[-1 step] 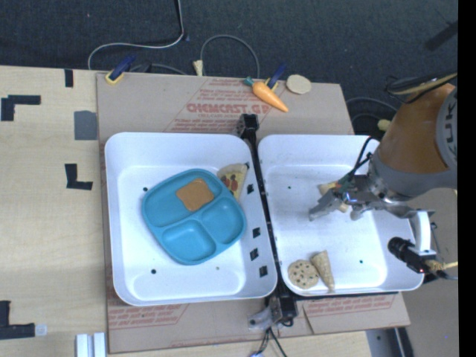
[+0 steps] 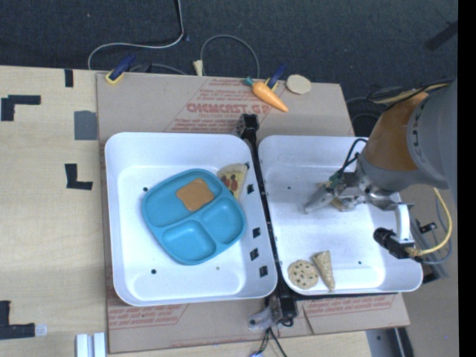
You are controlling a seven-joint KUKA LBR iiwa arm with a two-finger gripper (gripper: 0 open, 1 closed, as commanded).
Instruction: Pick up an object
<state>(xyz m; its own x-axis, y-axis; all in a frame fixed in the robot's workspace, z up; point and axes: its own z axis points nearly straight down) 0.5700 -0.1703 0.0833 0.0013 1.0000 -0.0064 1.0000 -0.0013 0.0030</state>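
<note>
Bins, two shallow white ones, sit side by side on a cardboard-covered bench. Left bin [image 2: 119, 222] holds a blue divided plate [image 2: 195, 216] with a brown toast-like square [image 2: 195, 194] in its upper compartment. A pizza slice [image 2: 235, 177] lies just beside the plate's upper right rim. Right bin [image 2: 282, 199] holds a round cookie [image 2: 303, 274] and a tan wedge [image 2: 325, 268], close together near the front wall. Above them, the gripper [image 2: 321, 199] reaches in from the right, low over the bin floor, pointing left. Whether its jaws are parted or closed cannot be told; nothing is visibly held. Behind the bins lie a toy carrot [image 2: 269, 97] and a pale disc [image 2: 299, 85].
</note>
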